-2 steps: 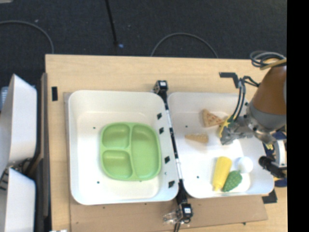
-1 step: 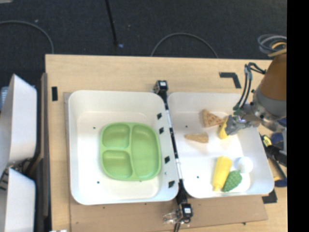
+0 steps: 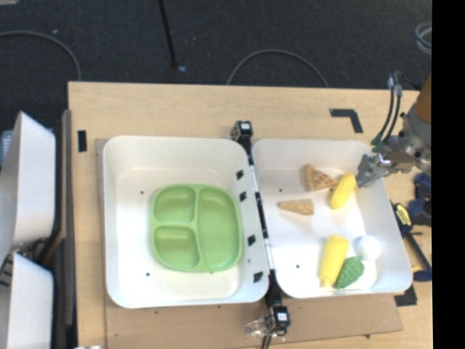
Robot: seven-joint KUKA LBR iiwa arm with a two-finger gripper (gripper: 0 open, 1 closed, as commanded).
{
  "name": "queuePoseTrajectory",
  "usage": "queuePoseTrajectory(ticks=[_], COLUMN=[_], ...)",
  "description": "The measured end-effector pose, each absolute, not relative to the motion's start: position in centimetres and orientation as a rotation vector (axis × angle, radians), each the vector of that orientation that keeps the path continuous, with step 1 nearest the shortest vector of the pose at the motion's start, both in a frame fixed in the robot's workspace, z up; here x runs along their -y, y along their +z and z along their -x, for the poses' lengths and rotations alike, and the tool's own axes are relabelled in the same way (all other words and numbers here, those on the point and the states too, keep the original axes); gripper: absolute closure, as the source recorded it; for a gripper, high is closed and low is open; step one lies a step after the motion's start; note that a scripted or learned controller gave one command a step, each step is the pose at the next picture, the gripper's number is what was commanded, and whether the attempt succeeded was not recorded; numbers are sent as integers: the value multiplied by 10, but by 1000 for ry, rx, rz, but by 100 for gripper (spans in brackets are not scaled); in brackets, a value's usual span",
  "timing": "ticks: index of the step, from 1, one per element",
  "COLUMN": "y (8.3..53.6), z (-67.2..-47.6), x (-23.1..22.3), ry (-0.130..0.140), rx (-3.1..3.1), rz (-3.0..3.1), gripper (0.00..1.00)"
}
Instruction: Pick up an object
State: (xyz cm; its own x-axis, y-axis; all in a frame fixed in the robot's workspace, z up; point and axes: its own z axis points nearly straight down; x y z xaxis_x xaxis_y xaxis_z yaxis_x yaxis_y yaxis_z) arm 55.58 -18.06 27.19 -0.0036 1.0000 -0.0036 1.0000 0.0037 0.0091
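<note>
1. Nearest, at 6 o'clock, a metal clamp sits on the worktop edge where the two bins meet.
2. In the right bin, at about 5 o'clock, a yellow corn cob lies almost upright, touching a green knobbly piece on its right. A white ball rests just above the green piece.
3. The left bin holds a green divided tray with three compartments, lying flat at the bin's centre.
4. Mid-bin on the right, a tan wedge lies alone, near the divider.
5. Farther back, toward 2 o'clock, a second corn cob lies tilted, its left side close beside a pizza slice.
6. The end effector hangs at 3 o'clock over the right bin's far right edge, just right of the tilted cob's upper end. Whether its fingers are spread or pressed together cannot be told; nothing is seen between them.
7. Farthest, at 12 o'clock, black cables trail over dark floor.
</note>
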Motion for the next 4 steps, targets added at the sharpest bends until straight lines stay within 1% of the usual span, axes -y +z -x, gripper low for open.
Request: queuePoseTrajectory(ticks=[1, 2, 3, 4], y=[266, 263, 268, 262], z=[-562, -566, -559, -560], x=[133, 76, 26, -24], ry=[1, 2, 3, 0], rx=[-2226, -2230, -2230, -2231], rz=[-2214, -2213, -2214, -2215], gripper=[100, 100, 100, 100])
